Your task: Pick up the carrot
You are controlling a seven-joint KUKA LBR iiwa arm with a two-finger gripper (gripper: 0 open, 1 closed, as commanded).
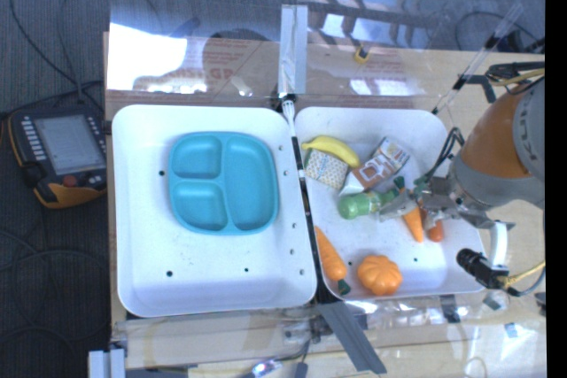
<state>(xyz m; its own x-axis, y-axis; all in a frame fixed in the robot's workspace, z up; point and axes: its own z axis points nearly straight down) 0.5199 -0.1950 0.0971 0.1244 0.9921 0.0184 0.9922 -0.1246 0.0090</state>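
The carrot (330, 258) is a long orange piece lying along the left wall of the right bin (434, 130), near its front. My gripper (423, 219) hangs over the right part of that bin, well to the right of the carrot and apart from it. Two short orange shapes show directly beneath the gripper's grey body, and I cannot tell what they are. The grey arm with its orange band (496, 148) reaches in from the right.
The right bin also holds a banana (330, 148), a patterned packet (324, 170), a small carton (383, 164), a green item (356, 206) and a small orange pumpkin (379, 274). A blue divided plate (221, 181) lies in the left bin (142, 279).
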